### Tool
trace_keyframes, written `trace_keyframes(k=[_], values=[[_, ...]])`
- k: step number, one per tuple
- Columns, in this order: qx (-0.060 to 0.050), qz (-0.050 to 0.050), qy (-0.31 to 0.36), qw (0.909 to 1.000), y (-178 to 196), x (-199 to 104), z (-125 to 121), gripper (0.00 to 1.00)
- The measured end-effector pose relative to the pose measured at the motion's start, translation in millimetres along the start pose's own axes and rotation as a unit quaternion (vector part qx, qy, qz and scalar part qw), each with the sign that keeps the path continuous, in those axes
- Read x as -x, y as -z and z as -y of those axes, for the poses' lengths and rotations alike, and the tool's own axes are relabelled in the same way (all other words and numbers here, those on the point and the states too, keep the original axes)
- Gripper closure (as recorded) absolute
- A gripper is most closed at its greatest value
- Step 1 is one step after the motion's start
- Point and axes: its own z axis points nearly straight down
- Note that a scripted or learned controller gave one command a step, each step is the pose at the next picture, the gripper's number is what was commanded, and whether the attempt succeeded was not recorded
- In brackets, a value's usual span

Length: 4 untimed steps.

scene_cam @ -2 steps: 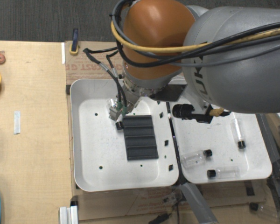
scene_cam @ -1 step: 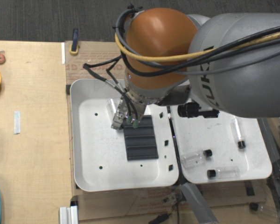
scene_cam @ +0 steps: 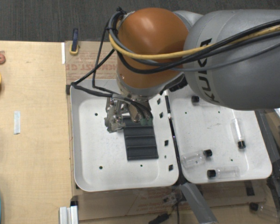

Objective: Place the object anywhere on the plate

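In the left bin, nearest us, we see a dark ribbed plate lying flat. Just behind it our gripper hangs at its upper left corner under the orange wrist, the grey arm reaching in from the right. Clear vials lie in the right bin; which thing is the object, we cannot tell.

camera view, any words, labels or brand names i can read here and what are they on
"KUKA": grey arm, in black letters running down its side, partly cut off by the orange band.
Faint red print on the cardboard behind the left bin: too blurred to read.
No other text is legible.
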Motion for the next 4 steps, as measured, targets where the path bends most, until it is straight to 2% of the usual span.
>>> trace_keyframes(k=[1,2,3,4], values=[[0.000,-0.001,0.101,0.9949,-142.7,7.7,1.7,1.00],[0.001,0.001,0.197,0.9803,-12.4,31.3,5.8,1.00],[0.000,0.001,0.198,0.9803,-12.5,31.3,6.0,0.00],[0.001,0.003,0.195,0.9808,-3.3,32.8,7.1,1.00]])
